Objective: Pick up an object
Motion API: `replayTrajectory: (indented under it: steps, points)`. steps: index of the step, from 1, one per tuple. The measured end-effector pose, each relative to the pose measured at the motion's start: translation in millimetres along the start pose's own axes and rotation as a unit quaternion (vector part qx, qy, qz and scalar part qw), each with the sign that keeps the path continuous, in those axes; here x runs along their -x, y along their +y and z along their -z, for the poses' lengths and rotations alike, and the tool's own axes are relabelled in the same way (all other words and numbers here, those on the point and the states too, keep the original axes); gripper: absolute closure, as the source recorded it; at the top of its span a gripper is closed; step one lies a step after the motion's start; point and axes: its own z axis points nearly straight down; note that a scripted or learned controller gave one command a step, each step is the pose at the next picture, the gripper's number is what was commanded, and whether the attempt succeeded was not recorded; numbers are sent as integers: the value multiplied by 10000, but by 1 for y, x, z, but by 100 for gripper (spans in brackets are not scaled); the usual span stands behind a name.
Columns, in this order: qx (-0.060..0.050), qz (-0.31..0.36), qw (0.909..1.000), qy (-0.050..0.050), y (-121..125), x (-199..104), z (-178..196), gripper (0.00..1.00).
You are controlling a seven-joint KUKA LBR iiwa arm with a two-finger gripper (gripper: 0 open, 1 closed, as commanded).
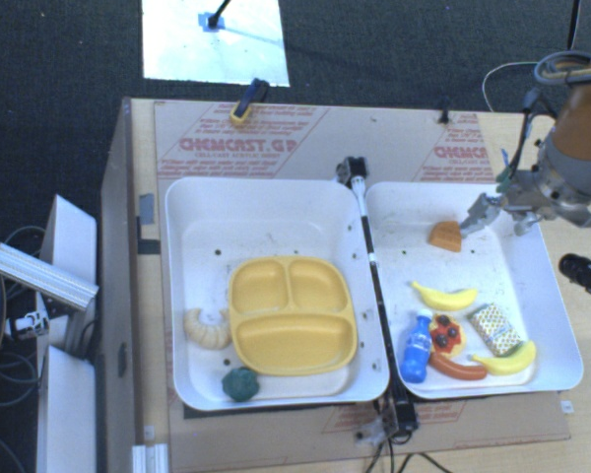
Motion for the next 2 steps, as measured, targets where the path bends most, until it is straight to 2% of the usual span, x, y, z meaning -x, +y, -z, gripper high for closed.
replayTrajectory:
  steps: [1,2]
  points:
    - [-13,-8,10000,4,-44,-35,-96,0]
    - [-5,-13,10000,2,-47,-48,-145,0]
